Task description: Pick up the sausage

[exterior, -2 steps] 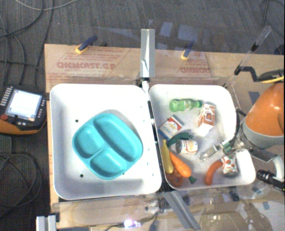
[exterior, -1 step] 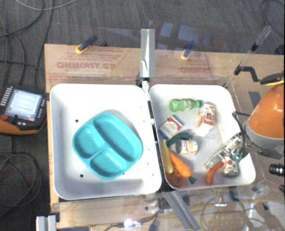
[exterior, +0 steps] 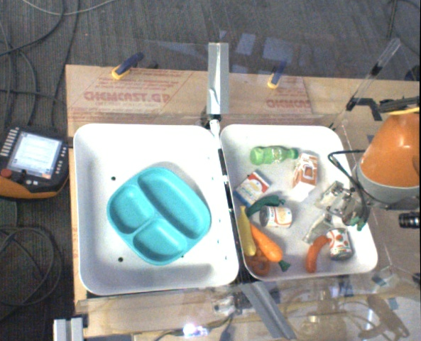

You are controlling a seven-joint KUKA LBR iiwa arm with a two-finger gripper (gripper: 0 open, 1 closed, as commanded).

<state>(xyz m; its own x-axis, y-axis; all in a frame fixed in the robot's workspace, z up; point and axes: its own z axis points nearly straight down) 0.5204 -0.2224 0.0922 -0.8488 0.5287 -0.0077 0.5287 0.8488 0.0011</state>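
Sausage point(exterior: 312, 253) lies near front edge of right bin point(exterior: 295, 135), curved, beside a small can point(exterior: 340, 244). Hand point(exterior: 336, 208) hovers just above and behind it; blurred, opening cannot be judged. Arm's orange band point(exterior: 392, 155) cut off at right.

Single fixed cam above the bench, looking down at a slant. Left bin point(exterior: 89, 212) and right bin point(exterior: 352, 261) both fully in frame, floor cables along the top, arm point(exterior: 391, 158) entering from right edge.
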